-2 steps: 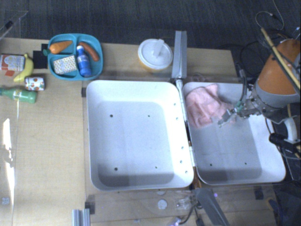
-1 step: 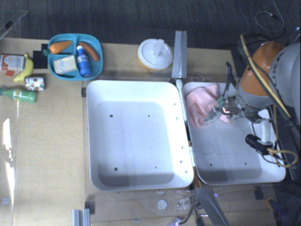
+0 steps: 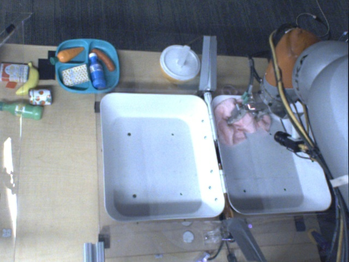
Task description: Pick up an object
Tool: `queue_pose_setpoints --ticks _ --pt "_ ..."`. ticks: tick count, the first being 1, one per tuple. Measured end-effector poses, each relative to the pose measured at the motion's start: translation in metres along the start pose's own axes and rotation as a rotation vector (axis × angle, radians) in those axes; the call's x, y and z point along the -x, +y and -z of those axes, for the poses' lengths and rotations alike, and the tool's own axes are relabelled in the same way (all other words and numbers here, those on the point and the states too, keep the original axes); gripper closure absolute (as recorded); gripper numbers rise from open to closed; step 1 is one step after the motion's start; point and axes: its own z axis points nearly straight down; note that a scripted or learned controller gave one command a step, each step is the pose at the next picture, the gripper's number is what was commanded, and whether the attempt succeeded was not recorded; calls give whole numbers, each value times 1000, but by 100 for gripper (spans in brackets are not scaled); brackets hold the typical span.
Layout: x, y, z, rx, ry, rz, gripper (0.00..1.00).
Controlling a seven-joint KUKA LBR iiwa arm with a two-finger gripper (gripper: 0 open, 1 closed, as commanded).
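A soft pink object [image 3: 232, 125] lies in the far left corner of the right bin [image 3: 272, 195]. My gripper [image 3: 244, 111] reaches in from the right and is down over the top of this pink object, seemingly touching it. The gripper's body hides part of the object's far side. The grey arm with its orange band [image 3: 292, 48] rises at the right edge of the view.
The left bin [image 3: 158, 152] stands beside the right one, with a metal divider post [image 3: 207, 64] at the far end between them. On the bench at the far left are a blue tray of toy food [image 3: 87, 65], a white lidded cup [image 3: 180, 63] and small toys [image 3: 24, 94].
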Motion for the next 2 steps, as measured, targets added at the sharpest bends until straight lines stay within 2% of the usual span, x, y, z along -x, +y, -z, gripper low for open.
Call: queue_pose_setpoints --ticks 1,2 --pt "-39 8 98 0 1 -70 0" --pt "27 -1 10 2 -1 81 0"
